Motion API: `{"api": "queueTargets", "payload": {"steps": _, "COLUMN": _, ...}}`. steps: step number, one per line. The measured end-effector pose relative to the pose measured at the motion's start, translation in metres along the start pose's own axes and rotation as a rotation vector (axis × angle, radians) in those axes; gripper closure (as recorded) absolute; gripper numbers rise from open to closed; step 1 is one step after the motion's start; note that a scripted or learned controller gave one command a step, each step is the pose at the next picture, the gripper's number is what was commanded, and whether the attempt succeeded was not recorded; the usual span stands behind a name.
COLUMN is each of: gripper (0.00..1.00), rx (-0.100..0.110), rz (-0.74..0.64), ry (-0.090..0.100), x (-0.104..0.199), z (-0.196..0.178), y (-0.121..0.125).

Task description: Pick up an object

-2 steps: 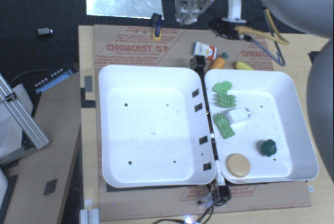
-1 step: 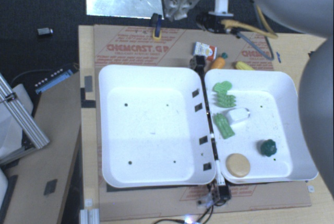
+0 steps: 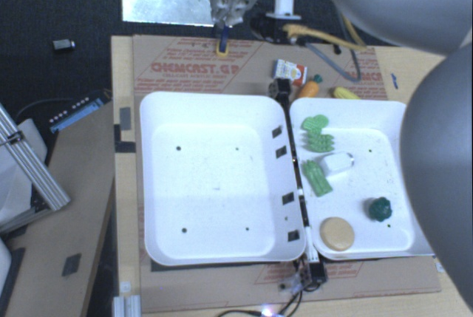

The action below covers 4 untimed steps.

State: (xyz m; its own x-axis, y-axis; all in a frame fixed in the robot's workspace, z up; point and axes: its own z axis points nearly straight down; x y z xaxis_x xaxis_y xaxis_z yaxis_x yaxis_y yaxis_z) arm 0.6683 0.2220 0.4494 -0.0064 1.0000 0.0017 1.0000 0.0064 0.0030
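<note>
White plastic bins sit side by side on the tabletop [image 3: 192, 57]. The right bin [image 3: 384, 123] carries every candidate: two green ridged pieces [image 3: 318, 132] at its 11 o'clock, a clear piece [image 3: 338, 162] near its centre, a dark green lump [image 3: 380, 209] at 4 o'clock and a tan disc [image 3: 337, 233] at 6 o'clock. The left bin [image 3: 159, 160] probably serves as the drop side. The gripper [image 3: 222, 31] hangs at the scene's 12 o'clock, well apart from both bins, likely parked high for an unblocked view. Whether the jaws are released or clenched, I cannot tell.
</note>
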Motion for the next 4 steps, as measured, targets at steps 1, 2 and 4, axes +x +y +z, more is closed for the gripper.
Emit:
{"api": "queueTargets", "payload": {"steps": 1, "gripper": 1.0, "rx": -0.001, "rz": 0.002, "ry": -0.001, "x": 0.012, "z": -0.007, "y": 0.0}}
{"api": "queueTargets", "payload": {"steps": 2, "gripper": 1.0, "rx": 0.001, "rz": 0.002, "ry": -0.002, "x": 0.012, "z": -0.001, "y": 0.0}}
{"api": "queueTargets", "payload": {"steps": 4, "gripper": 1.0, "rx": 0.001, "rz": 0.002, "ry": -0.002, "x": 0.012, "z": 0.009, "y": 0.0}}
